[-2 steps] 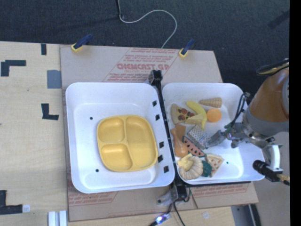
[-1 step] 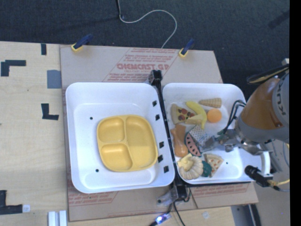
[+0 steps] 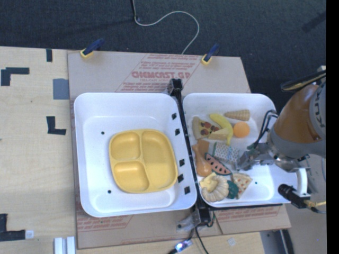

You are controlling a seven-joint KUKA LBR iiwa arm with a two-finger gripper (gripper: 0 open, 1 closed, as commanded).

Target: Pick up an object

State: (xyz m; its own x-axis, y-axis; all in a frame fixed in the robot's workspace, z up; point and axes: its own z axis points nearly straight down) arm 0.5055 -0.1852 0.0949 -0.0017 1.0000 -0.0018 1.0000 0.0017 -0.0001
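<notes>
The right bin (image 3: 265, 187) holds a pile of toy foods on its left side: a yellow banana (image 3: 221, 123), an ice-cream cone (image 3: 237, 114), an orange (image 3: 241, 129), a pizza slice (image 3: 204, 127), a watermelon slice (image 3: 218, 164), a blue-and-white checkered piece (image 3: 225, 152), a pale pasta-like lump (image 3: 212, 187) and a tan triangular piece (image 3: 242, 181). My gripper (image 3: 248, 159) is low inside this bin, just right of the checkered piece and above the triangular piece. Its tip is dark and small in the view, and I see nothing clearly held in it.
The left bin (image 3: 90, 142) carries a yellow divided plate (image 3: 143, 160). A black divider (image 3: 183, 142) runs between the two bins. The arm's orange band (image 3: 299, 120) hangs over the right bin's right rim. Bare white floor lies at the right bin's lower right.
</notes>
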